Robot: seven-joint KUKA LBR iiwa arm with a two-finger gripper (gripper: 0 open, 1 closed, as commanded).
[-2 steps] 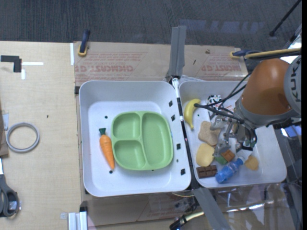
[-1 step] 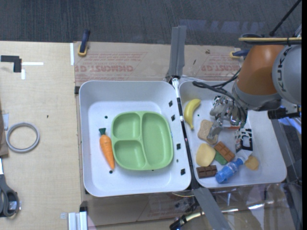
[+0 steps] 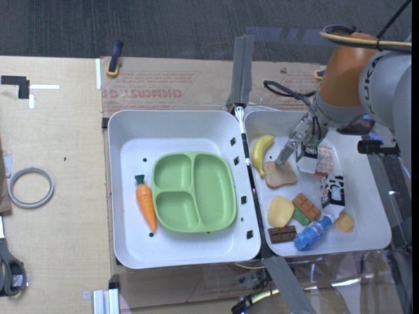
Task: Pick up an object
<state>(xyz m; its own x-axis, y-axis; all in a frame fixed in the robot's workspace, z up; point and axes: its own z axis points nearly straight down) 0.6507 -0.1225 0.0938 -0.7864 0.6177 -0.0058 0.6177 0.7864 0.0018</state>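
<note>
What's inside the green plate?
Nothing shows in the green plate's three sections. The carrot lies beside it in the left bin. Whatever the plate covers beneath it can't be seen.

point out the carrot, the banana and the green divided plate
carrot (image 3: 146, 205): camera view, middle of its orange body
banana (image 3: 260, 152): camera view, middle of its yellow curve
green divided plate (image 3: 228, 175): camera view, its right rim

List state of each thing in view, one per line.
gripper: low in right bin, over the toast
toast: flat, under the gripper
banana: lying beside the toast
carrot: lying in left bin, beside the tray
green tray: upright, nothing in its compartments
blue bottle: on its side
</note>
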